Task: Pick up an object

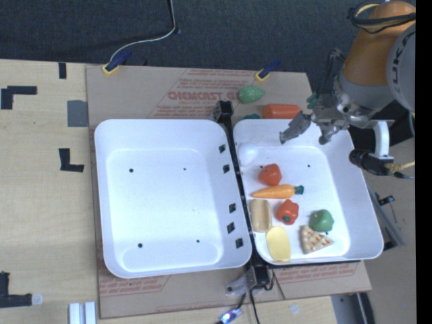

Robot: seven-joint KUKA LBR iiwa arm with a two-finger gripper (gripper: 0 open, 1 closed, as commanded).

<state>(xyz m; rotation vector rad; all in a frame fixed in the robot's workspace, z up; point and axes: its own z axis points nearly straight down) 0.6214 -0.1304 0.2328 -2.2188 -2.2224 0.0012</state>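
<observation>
My gripper (309, 133) hangs over the back of the right bin (351, 181), fingers spread apart and nothing between them. Below it in that bin lie a red tomato (270, 174), an orange carrot (275, 192), a red pepper (288, 211), a green pepper (322, 219), a tan bread roll (260, 215), a yellow lemon-like piece (278, 243) and a pizza slice (314, 239). The nearest of them, the tomato, sits forward and left of the fingertips.
The left bin (162, 194) adjoins the right one at a black hinge strip (233, 181). Behind the right bin, on the cardboard, lie a green toy (250, 94) and an orange-red toy (281, 111). Blue clamps (116, 61) hold the cardboard's back edge.
</observation>
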